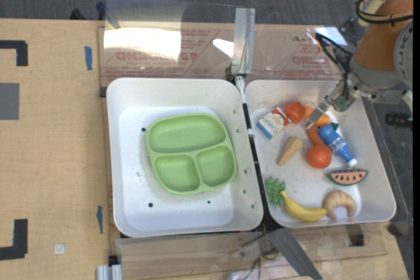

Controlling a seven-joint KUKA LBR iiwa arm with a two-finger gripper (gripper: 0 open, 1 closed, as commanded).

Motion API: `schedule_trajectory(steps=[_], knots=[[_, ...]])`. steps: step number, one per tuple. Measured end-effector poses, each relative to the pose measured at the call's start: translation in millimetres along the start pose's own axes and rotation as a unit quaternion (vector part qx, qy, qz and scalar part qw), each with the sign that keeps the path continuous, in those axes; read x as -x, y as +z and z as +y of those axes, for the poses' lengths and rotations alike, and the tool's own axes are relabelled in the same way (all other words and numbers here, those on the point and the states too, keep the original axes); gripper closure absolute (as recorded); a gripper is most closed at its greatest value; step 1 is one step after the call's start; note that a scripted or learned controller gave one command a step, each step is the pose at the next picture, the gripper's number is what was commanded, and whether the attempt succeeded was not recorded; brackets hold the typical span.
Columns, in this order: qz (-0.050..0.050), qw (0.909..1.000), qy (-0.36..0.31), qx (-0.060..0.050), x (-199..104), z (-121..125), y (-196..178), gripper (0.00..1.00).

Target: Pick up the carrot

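The carrot (295, 111) is the orange piece lying near the back of the right bin (374, 141), next to a small milk carton (272, 122). My gripper (320, 115) reaches in from the right and hangs low just right of the carrot, over another bit of orange and the top of a blue bottle (336, 143). I see nothing clearly held. The gripper hides whatever lies directly under its tip.
The right bin also holds an ice-cream cone (289, 151), a red tomato (319, 156), a watermelon slice (346, 176), a croissant (340, 203), a banana (303, 210) and a green vegetable (274, 191). A green divided plate (190, 153) sits in the left bin (125, 108).
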State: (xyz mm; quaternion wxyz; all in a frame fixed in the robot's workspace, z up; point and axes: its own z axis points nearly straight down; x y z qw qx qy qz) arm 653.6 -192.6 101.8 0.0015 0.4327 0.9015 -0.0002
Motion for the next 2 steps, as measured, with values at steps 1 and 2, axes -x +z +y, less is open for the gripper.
schedule_trajectory(steps=[1, 2], knots=[[-0.001, 1.0000, -0.001, 0.000, 0.1, 1.5, -8.0, 1.00], [0.001, 0.9899, 0.142, -0.001, -33.2, 3.3, -55.5, 1.00]])
